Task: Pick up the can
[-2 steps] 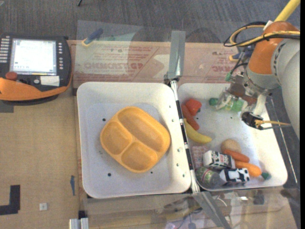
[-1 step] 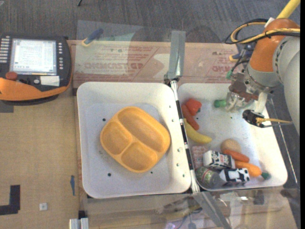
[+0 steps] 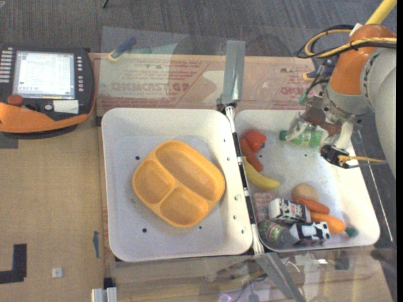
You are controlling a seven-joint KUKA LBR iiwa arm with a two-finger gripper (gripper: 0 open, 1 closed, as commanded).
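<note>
Tabletop (image 3: 50,187), two white bins | hand (image 3: 313,126) at far right-bin corner, grip state unclear | dark cylindrical metal can (image 3: 277,231) untouched near front wall; pick pending

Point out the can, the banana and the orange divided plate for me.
can (image 3: 272,231), camera view, on its dark side near the green end.
banana (image 3: 261,178), camera view, on the middle of its yellow curve.
orange divided plate (image 3: 203,195), camera view, on its right rim.
</note>
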